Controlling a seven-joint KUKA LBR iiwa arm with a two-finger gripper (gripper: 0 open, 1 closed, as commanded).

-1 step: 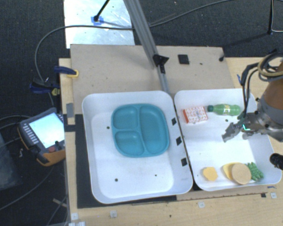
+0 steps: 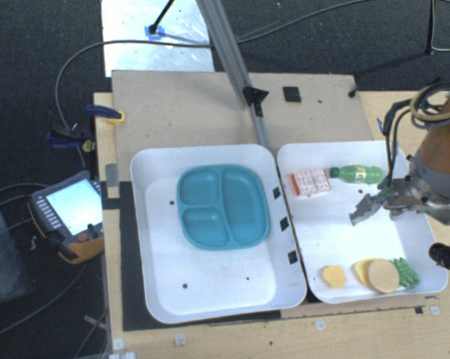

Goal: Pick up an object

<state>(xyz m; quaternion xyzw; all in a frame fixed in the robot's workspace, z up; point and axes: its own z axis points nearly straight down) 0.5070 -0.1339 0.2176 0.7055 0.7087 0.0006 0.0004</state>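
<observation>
Right now the claw (image 2: 362, 211) hovers over the right bin (image 2: 317, 238), its fingers slightly spread and pinching nothing. Nearest is the green bottle (image 2: 356, 174), just beyond the claw toward the bin's far wall, lying on its side with its long axis across the bin and its cap pointing left at the red-and-white box (image 2: 309, 182). Nearer the front wall lie yellow rounds (image 2: 367, 273) (toy food, probably). The left bin (image 2: 163, 289) holds a teal divided plate (image 2: 223, 206).

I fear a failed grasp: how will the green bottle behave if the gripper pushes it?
The green bottle lies on its side, so it would probably roll. It looks smooth and rounded, perhaps slippery between fingers. Being small, it seems light and may skid across the right bin.
</observation>
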